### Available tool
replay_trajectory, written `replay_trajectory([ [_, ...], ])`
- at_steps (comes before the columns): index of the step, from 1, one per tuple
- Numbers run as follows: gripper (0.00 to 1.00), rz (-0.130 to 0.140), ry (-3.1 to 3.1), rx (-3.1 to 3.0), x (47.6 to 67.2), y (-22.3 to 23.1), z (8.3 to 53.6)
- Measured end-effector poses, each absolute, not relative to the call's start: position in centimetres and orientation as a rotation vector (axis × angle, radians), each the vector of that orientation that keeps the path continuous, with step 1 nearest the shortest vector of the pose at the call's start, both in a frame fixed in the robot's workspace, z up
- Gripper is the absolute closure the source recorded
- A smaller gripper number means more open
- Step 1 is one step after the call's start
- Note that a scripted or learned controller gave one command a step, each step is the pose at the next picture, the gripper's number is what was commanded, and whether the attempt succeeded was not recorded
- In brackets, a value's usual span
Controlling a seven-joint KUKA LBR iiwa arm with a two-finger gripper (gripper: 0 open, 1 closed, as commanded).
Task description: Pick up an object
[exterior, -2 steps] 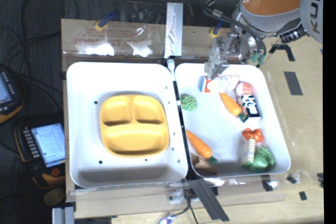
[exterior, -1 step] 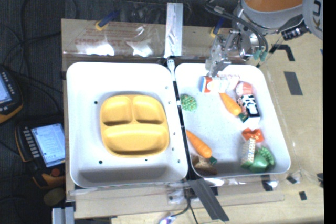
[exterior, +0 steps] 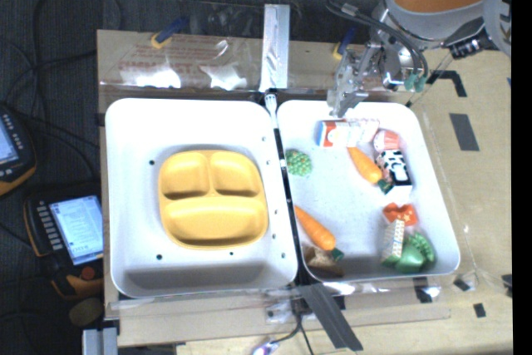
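My gripper (exterior: pixel 343 101) hangs over the far rim of the right bin (exterior: pixel 432 179), just above and left of a red and white carton (exterior: pixel 332 133). Nothing shows in its grasp. Inside the bin lie a small carrot (exterior: pixel 364 165), a black and white toy (exterior: pixel 396 166), a green ball-like vegetable (exterior: pixel 299 164) near the left wall, and a larger carrot (exterior: pixel 316 230) toward the front. A red piece (exterior: pixel 399 214), a pale corn cob (exterior: pixel 392 242) and a green toy (exterior: pixel 417 253) crowd the front right corner.
The left bin (exterior: pixel 133 137) holds a yellow divided plate (exterior: pixel 214 197). A metal divider (exterior: pixel 278 170) runs between the bins. Clear plastic sheeting (exterior: pixel 191 62) lies behind the left bin. A brown object (exterior: pixel 320 258) sits at the right bin's front edge.
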State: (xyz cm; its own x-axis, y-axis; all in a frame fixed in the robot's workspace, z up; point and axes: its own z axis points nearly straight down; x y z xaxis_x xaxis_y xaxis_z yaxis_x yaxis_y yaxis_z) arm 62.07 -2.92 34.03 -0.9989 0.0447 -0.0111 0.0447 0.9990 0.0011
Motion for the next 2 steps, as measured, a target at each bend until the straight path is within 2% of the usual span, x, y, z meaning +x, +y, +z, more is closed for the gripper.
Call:
replay_trajectory([
  [1, 1.00, 0.003, 3.133, 0.182, 65.1, 0.5, 32.5],
  [2, 1.00, 0.002, 3.128, 0.179, 65.2, 0.5, 33.5],
])
